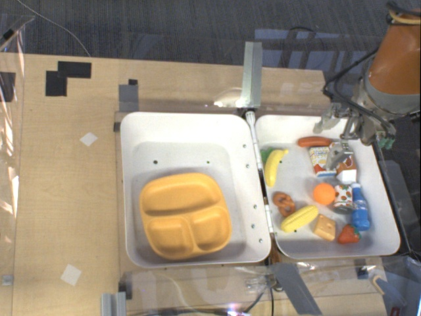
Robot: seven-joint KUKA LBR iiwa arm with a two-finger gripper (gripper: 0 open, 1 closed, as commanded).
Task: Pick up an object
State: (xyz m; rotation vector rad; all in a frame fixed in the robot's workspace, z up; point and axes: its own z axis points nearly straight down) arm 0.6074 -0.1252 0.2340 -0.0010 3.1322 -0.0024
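Observation:
My gripper (340,154) hangs low over the back of the right bin (388,242), beneath the grey wrist and orange band. It sits just right of a small printed carton (319,157) and just above a white and red box (347,175). A red sausage (314,141) lies behind the carton. Further forward are an orange ball (323,194), a small can (343,197), a blue bottle (359,210), a red strawberry (348,236) and a tan cracker (324,228). Nothing is visibly lifted.
A yellow banana (273,166) with a green piece (266,155) lies by the right bin's left wall. A brown pretzel (284,203) and a second yellow fruit (299,218) lie nearer the front. The left bin (141,133) holds a yellow divided plate (186,212).

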